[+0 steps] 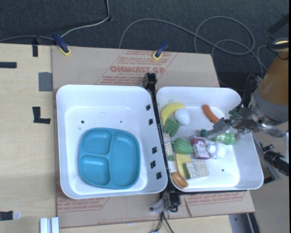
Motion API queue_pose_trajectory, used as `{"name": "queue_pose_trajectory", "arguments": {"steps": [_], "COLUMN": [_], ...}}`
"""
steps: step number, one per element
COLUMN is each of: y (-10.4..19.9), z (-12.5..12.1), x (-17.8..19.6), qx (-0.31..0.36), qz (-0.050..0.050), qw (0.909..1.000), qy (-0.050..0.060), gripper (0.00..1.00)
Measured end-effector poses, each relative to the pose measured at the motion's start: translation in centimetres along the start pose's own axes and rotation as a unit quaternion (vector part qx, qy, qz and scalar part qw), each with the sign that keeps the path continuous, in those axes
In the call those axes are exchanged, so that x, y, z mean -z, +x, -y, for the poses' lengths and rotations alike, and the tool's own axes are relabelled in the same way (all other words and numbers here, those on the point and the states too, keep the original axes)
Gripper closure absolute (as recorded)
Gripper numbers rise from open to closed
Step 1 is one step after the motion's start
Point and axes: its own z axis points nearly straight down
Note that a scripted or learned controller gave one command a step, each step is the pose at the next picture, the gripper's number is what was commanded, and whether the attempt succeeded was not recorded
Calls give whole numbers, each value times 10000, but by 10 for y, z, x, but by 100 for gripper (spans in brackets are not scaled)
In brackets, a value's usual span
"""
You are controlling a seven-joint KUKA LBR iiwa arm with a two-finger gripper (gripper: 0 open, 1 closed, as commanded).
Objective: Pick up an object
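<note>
Left white plastic bin (68, 130) holds one light-blue three-compartment plastic plate (109, 158), lying flat toward the bin's front-left. A black divider strip (157, 130) runs between the two bins. Right white plastic bin (233, 176) carries the clutter, mostly packed against its left half: yellow banana-shaped toy (168, 110) at the back, white egg-shaped object (182, 116) touching it, green leafy toy (171, 127) just below, another green lumpy piece (183, 145) mid-bin, yellow flat piece (182, 161) under it, a small speckled printed packet (197, 169) near the front, an orange carrot-like piece (179, 181) at the front-left corner. Further right: a dark-red printed packet (201, 148), a small white rounded object (216, 151) beside it, an orange-red sausage-shaped toy (211, 113) toward the back. The jaws (211, 131) sit low over the bin centre-right, next to a green bottle-shaped toy (226, 139); can't tell from this angle if they're spread or closed, or whether anything's between them. Grey arm with orange band (275, 81) comes in over the bin's right rim. Both bins rest on a cardboard sheet (131, 67) on the counter.
</note>
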Motion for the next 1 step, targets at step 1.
{"name": "queue_pose_trajectory", "arguments": {"steps": [1], "y": [11], "z": [-52], "x": [-102], "qx": [-3], "qz": [-2], "qw": [10000], "qy": [10], "gripper": [0]}}
